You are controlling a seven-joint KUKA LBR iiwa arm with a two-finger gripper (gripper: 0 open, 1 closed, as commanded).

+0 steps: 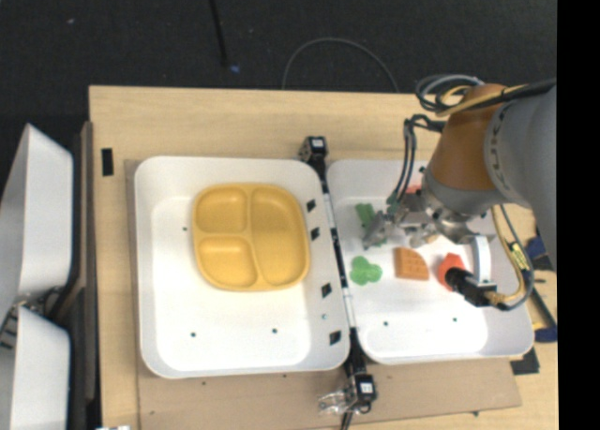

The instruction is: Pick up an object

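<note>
Gripper (pixel 386 227) low in right bin (pixel 422 339), over dark green piece (pixel 364 214); finger state cannot tell. Orange waffle (pixel 410 264) and green blob (pixel 365 272) just below; yellow plate (pixel 251 236) in left bin (pixel 225 344)

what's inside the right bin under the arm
The right bin holds a green piece, an orange waffle-like square, a red piece and another green bit. The arm covers the bin's upper right, so anything there is hidden.

Yellow divided plate (pixel 251 235), left bin (pixel 169 325)
</note>
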